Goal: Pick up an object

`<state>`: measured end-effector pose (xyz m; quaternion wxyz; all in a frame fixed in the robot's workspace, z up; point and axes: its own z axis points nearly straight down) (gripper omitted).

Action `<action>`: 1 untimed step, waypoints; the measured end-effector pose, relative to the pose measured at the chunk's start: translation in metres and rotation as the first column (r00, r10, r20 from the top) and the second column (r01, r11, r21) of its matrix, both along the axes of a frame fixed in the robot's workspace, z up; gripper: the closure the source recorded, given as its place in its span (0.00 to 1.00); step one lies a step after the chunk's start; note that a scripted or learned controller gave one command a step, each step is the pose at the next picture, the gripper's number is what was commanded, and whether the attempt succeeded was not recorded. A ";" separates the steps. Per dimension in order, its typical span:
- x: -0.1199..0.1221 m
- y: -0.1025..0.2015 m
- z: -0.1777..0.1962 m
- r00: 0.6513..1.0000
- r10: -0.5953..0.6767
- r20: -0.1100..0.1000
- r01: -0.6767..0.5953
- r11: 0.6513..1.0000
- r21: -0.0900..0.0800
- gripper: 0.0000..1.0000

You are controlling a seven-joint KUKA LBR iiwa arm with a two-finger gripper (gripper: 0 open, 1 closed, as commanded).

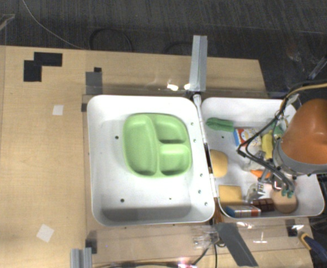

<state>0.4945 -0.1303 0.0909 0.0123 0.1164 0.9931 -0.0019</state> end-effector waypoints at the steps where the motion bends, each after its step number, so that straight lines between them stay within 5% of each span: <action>1: 0.073 0.011 -0.001 0.999 0.049 -0.006 -0.049 0.999 0.003 0.00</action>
